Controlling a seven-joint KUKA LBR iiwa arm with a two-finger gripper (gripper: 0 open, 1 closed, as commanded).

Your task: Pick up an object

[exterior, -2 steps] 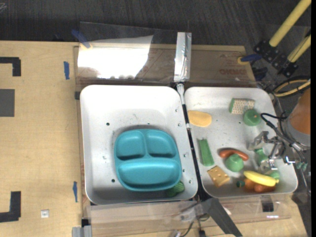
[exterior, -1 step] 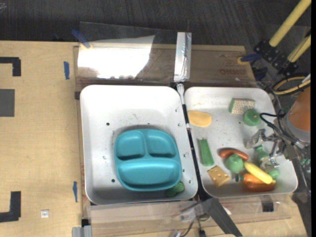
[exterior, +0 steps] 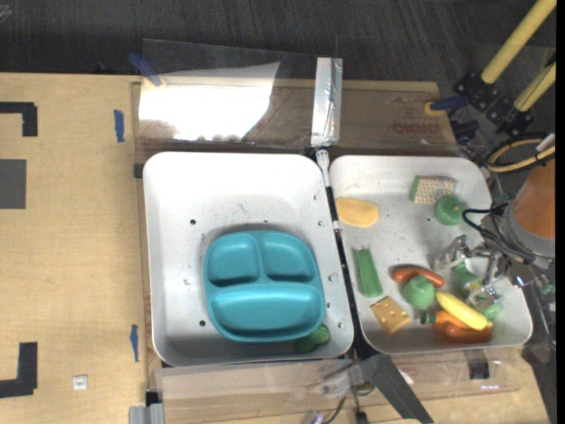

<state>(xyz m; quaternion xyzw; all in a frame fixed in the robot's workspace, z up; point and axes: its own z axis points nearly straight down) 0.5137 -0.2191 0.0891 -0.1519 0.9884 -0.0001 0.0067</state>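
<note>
Hovering claw sits just above the banana.

You are looking down on a tan bench whose top carries two shallow white bins side by side, their inner edges touching. The left bin and the right bin both sit toward the near right part of the surface. On the bare wood to your left you can see black corner markings and short strips of blue tape. Behind the bins, a clear plastic sheet lies against the bench.
</note>
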